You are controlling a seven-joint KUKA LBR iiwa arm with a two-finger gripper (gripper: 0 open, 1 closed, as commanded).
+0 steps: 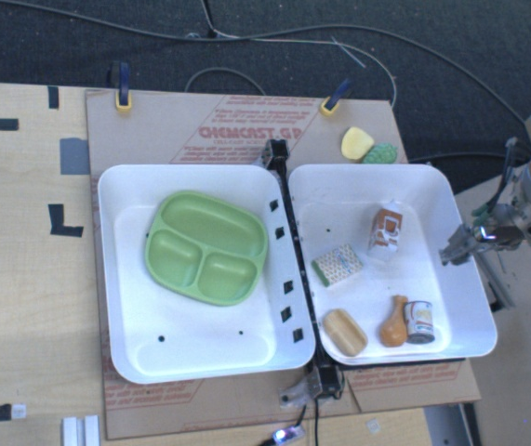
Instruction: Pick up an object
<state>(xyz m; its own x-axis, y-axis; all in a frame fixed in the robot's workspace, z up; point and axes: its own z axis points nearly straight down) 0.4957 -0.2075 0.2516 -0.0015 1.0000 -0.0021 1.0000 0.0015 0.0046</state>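
The right bin [437, 193] holds several small items: a brown and white carton [386, 229], a checked green and white packet [338, 265], a tan bread-like piece [344, 332], an orange drumstick-shaped toy [395, 321] and a small can [419, 322]. A green divided plate [207, 247] lies in the left bin [121, 277]. My gripper [457, 249] hangs at the right bin's right rim, beyond the objects, with nothing seen between its fingers.
A yellow and green sponge [367, 146] lies on the cardboard behind the right bin. Black clips run along the divider [286, 249] between the bins. Clamps [121, 91] hold the board's back edge. Cables cross the dark floor above.
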